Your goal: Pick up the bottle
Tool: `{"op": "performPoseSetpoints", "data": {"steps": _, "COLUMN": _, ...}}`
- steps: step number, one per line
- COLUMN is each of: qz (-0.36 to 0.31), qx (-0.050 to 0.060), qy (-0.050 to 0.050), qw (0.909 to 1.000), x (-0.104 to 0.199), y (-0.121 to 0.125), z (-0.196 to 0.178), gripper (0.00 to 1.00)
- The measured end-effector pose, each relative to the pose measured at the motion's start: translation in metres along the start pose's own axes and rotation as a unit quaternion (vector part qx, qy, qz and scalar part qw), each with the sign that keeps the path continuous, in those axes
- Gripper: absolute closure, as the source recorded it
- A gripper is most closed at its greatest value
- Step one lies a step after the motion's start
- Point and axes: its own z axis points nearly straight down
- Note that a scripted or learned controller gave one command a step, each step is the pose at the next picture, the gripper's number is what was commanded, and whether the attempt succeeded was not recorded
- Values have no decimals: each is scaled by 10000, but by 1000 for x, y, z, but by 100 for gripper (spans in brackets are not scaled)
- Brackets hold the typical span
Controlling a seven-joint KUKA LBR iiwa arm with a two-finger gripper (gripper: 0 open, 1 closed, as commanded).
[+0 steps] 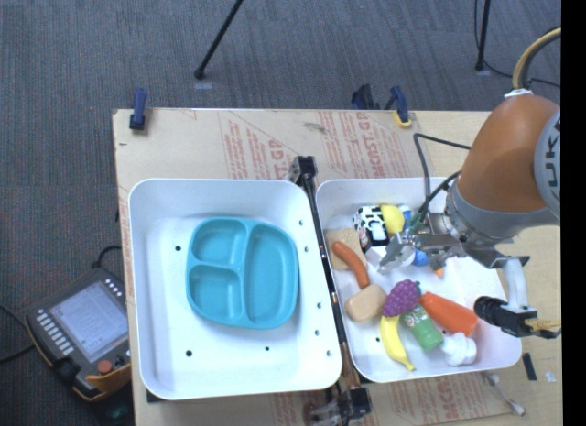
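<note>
The bottle [423, 331] is small and green with a pale label. It lies in the front half of the right bin [499, 353], between a yellow banana [396, 342] and an orange carrot [449, 314]. My gripper [401, 252] hangs over the middle of that bin, behind the bottle and well apart from it. It sits above a purple grape bunch [401, 298] and next to a small blue toy [420, 256]. The grey and orange arm [508, 168] covers the bin's back right part.
The right bin also holds a black-and-white cow-patterned toy [370, 224], a yellow piece [394, 217], a sausage [351, 262], a bread slice [366, 303] and a white lump [461, 349]. A blue divided plate [243, 273] lies in the left bin [151, 232].
</note>
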Motion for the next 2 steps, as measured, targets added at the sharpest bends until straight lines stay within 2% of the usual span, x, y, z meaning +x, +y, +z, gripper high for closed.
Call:
{"op": "performPoseSetpoints", "data": {"steps": 1, "qz": 4, "qx": 25, "qy": 10, "qw": 10000, "x": 1, "y": 0, "z": -8, "gripper": 100}}
{"op": "performPoseSetpoints", "data": {"steps": 2, "qz": -219, "qx": -23, "qy": -13, "qw": 9998, "x": -6, "y": -34, "z": -147, "gripper": 100}}
